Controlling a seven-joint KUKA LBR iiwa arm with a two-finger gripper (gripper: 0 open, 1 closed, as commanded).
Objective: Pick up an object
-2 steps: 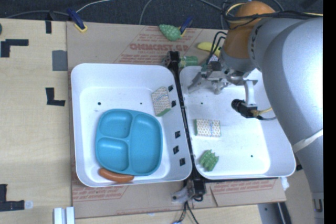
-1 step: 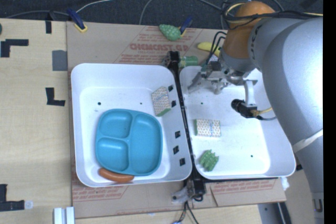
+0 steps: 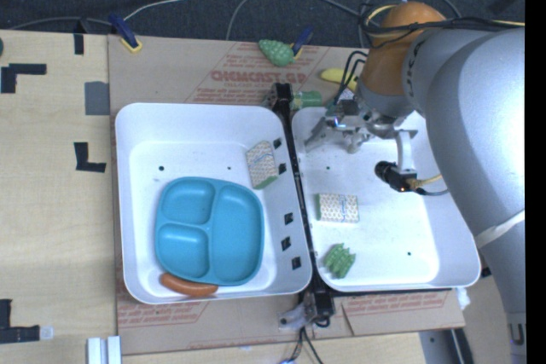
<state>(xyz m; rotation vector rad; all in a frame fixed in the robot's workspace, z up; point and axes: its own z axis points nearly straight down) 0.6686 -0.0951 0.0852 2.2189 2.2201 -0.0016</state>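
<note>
Nothing has been lifted yet, as far as the view shows: the pincer (image 3: 345, 130) sits low over the right bin (image 3: 444, 264), toward its 11 o'clock corner, and no object is seen between its parts; whether it is spread or pressed together I cannot tell, since the wrist hides much of it. The candidates for picking lie apart from it. In the right bin a flat patterned packet (image 3: 339, 207) rests near the middle, roughly at 6 o'clock from the pincer, and a small green toy (image 3: 339, 259) lies further down toward the bin's near edge. In the left bin (image 3: 136, 183) a blue divided plate (image 3: 209, 228) takes up much of the floor, an orange sausage-shaped toy (image 3: 188, 286) lies just at the plate's 7 o'clock edge, and a second small packet (image 3: 262, 162) leans by the divider at the plate's 1 o'clock. So the whole task remains, in my judgement: closing on something and raising it. As for writing, the brown cardboard (image 3: 171, 68) under the bins on the desk (image 3: 43, 209) bears red print that starts "CHEMCAST" (the rest is too blurred to read), with fainter red lettering along its lower edge that I cannot make out.
</note>
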